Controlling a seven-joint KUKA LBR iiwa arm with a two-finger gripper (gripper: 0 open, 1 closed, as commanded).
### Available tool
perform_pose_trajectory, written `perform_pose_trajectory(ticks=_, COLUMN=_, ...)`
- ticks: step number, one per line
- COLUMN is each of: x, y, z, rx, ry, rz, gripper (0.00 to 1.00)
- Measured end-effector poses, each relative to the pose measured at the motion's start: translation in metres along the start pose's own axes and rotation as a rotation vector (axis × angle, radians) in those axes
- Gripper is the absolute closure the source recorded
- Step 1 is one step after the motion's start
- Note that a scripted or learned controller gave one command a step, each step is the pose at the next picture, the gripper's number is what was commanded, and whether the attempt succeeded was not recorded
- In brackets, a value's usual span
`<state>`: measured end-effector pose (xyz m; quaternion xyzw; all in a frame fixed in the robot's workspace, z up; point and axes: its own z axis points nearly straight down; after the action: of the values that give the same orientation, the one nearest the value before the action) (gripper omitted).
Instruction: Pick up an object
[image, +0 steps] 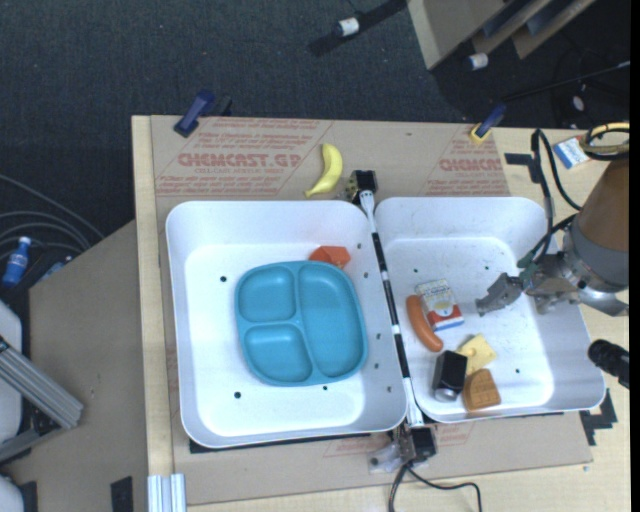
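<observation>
So the bench (250, 150) is a light board with red "CHEMCAST" print on top. Two shallow white bins sit right on it, side by side and touching: the right bin (520, 215) is under the gripper (495, 297), the left bin (200, 380) is well off to its left. A yellow banana (326, 171) lies on the bare board, up and left of the gripper, just past the bins' far rims. Blue clamps grip the far edge, one (193, 115) way left and one (487, 124) straight beyond the gripper.
</observation>
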<state>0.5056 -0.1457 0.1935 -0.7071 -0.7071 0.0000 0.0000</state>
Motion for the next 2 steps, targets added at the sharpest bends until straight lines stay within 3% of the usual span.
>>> perform_pose_trajectory(ticks=1, x=0.053, y=0.106, z=0.083, rx=0.001, ry=0.001, rz=-0.001, gripper=0.0)
perform_pose_trajectory(ticks=2, x=0.048, y=0.028, z=0.11, rx=0.004, ry=0.001, rz=0.001, gripper=0.0)
